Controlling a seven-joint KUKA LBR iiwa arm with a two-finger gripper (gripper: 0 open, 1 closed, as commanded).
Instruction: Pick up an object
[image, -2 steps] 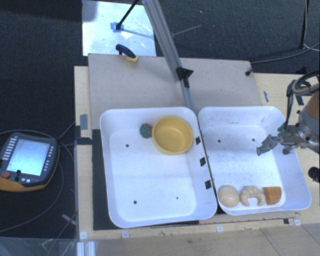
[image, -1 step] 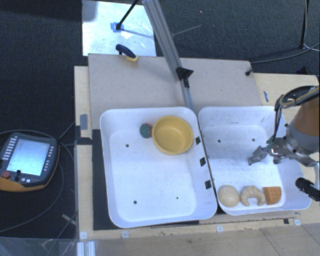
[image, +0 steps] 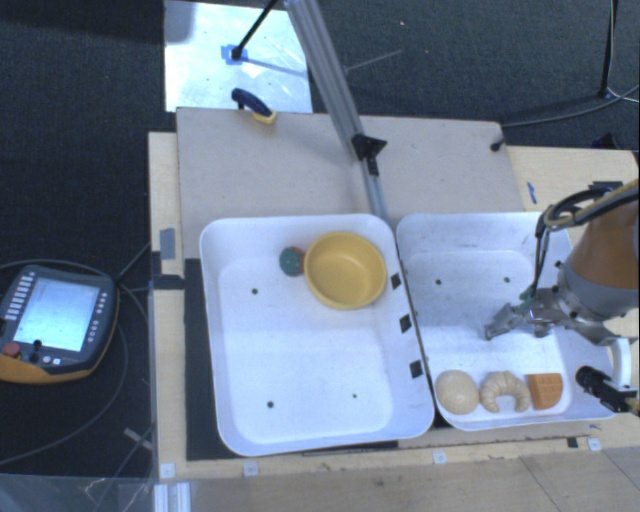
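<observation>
In the right bin three small food-like objects lie in a row along the front wall: a pale round bun, a croissant and an orange-brown block. My gripper hangs over the right bin's right half, a little behind that row, pointing left. Nothing is seen between its fingers. In the left bin a yellow bowl sits at the back right corner, with a small dark green ball touching its left side.
A slanted metal pole crosses the board behind the bins, ending at a black clamp. A teach pendant lies on the floor at the left. A blue-and-yellow clamp sits at the board's back edge.
</observation>
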